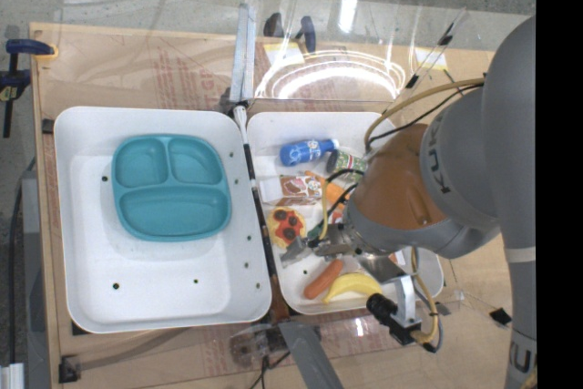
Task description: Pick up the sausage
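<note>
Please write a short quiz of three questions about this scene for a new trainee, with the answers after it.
1. True or false: the teal divided plate lies in the left bin.
2. Which thing lies right beside the sausage? A) the banana B) the blue bottle
3. Fill in: the arm's orange band hangs over the ____ bin.

Key: 1 true; 2 A; 3 right.

You can read part of the "KUKA" lettering on the grey arm [474, 168]; no other print is legible.
</note>
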Available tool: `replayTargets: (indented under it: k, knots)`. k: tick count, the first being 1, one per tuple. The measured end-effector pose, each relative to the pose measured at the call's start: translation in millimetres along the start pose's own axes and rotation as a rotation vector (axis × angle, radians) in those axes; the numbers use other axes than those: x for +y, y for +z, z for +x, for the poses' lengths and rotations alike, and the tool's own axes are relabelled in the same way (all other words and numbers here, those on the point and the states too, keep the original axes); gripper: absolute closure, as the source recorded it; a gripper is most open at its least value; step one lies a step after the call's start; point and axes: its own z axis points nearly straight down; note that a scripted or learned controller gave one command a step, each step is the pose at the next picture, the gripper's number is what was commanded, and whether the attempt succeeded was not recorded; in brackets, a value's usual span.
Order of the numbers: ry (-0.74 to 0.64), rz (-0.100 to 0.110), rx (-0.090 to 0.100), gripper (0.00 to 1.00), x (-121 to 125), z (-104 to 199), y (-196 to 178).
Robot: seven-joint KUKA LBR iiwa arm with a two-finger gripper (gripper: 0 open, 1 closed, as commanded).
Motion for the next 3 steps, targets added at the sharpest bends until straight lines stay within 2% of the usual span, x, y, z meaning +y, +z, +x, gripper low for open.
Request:
replayTargets:
  k: [1, 2, 3]
  knots:
    - [-0.002, 0.002, 0.000, 1.00, -0.3, -1.3, -10.1]
    - [-0.003, 0.002, 0.000, 0.00, -0.3, -1.2, -10.1]
    - [-0.012, -0.002, 0.000, 0.00, 15.5, -25.6, 11.0]
